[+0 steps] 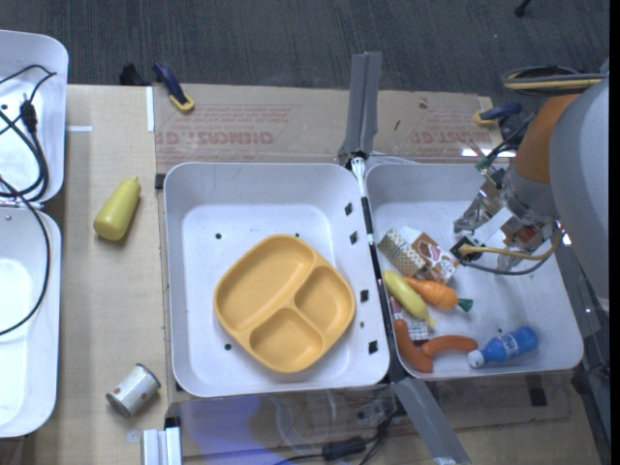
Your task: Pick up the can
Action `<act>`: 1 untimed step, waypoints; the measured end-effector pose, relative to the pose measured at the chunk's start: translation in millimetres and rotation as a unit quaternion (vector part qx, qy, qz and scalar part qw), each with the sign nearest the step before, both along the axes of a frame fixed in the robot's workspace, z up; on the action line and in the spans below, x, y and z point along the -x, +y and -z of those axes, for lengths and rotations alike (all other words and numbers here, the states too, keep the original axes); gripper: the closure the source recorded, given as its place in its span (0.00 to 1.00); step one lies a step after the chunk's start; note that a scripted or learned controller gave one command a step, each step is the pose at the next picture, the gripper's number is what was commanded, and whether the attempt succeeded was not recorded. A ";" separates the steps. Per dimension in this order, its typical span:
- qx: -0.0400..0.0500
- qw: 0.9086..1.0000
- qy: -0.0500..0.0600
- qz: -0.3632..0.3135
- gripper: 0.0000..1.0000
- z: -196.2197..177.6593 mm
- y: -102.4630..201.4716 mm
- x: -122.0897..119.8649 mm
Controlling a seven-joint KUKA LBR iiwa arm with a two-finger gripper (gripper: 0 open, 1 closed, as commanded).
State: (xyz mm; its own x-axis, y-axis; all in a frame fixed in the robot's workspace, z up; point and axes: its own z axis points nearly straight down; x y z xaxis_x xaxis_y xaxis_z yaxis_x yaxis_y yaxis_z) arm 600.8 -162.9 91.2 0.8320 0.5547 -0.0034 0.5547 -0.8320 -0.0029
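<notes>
The can [133,388] is a small silver tin lying on its side on the wooden bench, outside the bins, just off the left bin's front left corner. My gripper [474,232] hangs low over the back right part of the right bin [542,308], far to the right of the can. It sits just right of a brown and white snack packet [418,252]. Cables and the wrist hide much of the gripper.
The left bin [194,260] holds a yellow divided plate [284,303]. In the right bin lie a banana [407,295], a carrot [441,294], a sausage [436,349] and a blue bottle [504,347]. A yellow mustard bottle [117,209] lies on the bench to the left.
</notes>
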 end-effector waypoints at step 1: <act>-0.004 0.999 0.001 0.033 0.00 -0.7 -39.7 -37.8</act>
State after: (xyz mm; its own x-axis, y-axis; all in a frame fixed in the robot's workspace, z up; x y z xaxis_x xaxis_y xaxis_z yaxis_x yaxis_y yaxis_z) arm 638.6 -202.6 92.0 0.8665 0.4992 -0.0006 0.4992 -0.8664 -0.0100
